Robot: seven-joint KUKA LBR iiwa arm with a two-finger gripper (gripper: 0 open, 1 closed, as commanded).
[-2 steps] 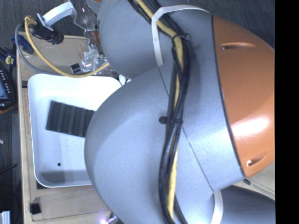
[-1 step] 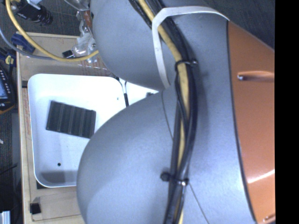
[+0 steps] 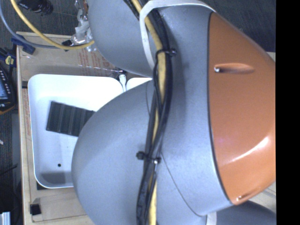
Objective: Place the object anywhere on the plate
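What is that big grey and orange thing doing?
That is a robot arm, and it is so close to the camera that it hides most of the bench. Behind it is a white bin with a dark ridged mat lying inside. Its job is to put an object on a plate, but how far along that is cannot be told from here.

Matt speckled grey arm, glossy orange band, smooth white plastic bin
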